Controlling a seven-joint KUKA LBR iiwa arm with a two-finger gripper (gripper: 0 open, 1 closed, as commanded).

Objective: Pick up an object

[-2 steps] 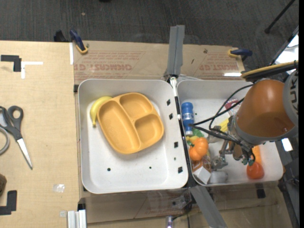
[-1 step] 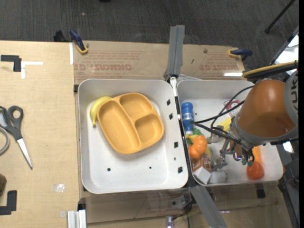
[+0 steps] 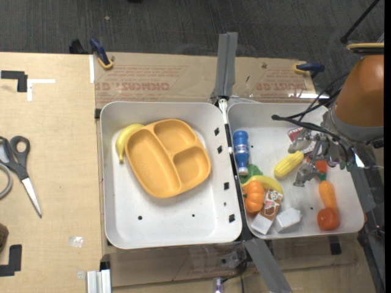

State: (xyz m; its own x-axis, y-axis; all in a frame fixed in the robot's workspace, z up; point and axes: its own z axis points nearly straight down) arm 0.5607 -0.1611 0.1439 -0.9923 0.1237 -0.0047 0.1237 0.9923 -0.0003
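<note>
Toys crowd the right bin [image 3: 351,227], where the gripper [image 3: 308,163] hangs low over the floor of the bin, between a yellow corn cob [image 3: 288,163] on its left and an orange carrot [image 3: 328,194] just below it. Whether anything sits in its grasp, or how it is set, I cannot tell; the metal parts blur together at this angle.

Nearest pick looks like the corn cob or the carrot, both lying flat and apart from the clutter. To do this step well, the gripper should come straight down across the narrow width of the chosen toy, not along its length, and settle low enough to catch the round body below its middle so it does not squirt out. The carrot lies clear of its neighbours, with a red tomato [image 3: 328,219] just beneath it, so it seems the safer choice.

Further left in the same bin lie a blue bottle [image 3: 241,148], a banana [image 3: 267,182], an orange pumpkin [image 3: 253,197] and a small carton [image 3: 272,203]. The left bin [image 3: 122,224] holds a divided orange plate [image 3: 168,157].

Cardboard [image 3: 159,81] behind the bins carries printed lettering, upside down and too faint to read with confidence. Scissors [image 3: 21,170] rest on the desk [image 3: 55,224].
</note>
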